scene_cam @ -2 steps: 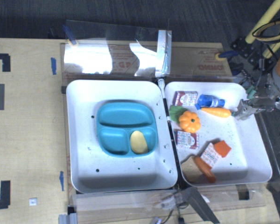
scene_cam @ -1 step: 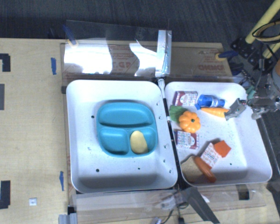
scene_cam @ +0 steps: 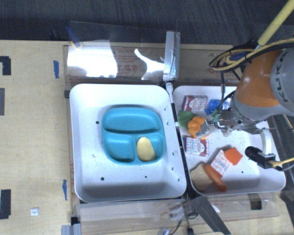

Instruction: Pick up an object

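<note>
Orange object is lying in the right bin, toward its left wall, with a green object touching it on the upper left. The gripper is hanging just beside the orange object, on its right. Whether it is released or clenched cannot be told from this view. A blue object and a red-and-white packet are lying just above them, and a second red-and-white packet just below. An orange-and-white box and a tan object are sitting nearer the bin's front edge. In the left bin, a blue divided tray is holding a yellow egg-shaped object in its lower right compartment.
</note>
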